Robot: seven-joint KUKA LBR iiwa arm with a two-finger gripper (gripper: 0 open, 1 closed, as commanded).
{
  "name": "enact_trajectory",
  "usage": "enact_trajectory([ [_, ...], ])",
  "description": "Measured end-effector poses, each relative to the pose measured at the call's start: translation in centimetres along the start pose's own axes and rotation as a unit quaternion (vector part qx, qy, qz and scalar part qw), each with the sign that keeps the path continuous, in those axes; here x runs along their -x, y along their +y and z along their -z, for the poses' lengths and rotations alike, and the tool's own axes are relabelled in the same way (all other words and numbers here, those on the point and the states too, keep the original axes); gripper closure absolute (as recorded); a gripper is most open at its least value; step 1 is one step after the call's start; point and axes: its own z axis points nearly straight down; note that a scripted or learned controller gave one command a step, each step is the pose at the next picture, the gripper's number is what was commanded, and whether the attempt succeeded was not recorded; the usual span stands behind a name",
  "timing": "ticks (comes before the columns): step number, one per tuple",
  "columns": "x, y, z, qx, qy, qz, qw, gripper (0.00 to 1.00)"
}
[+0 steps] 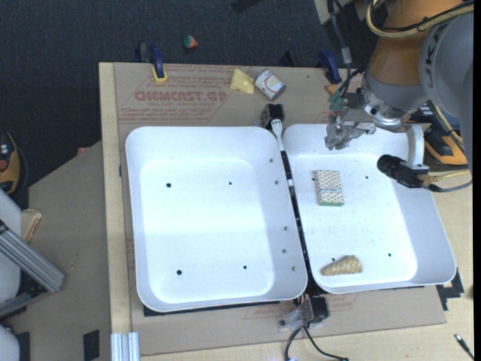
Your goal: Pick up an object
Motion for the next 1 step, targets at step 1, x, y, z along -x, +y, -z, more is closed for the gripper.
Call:
enact_trajectory([
  [1, -4.64, 3.67, 2.22, 0.002, 0.001, 0.002, 1.0000, 1.00],
])
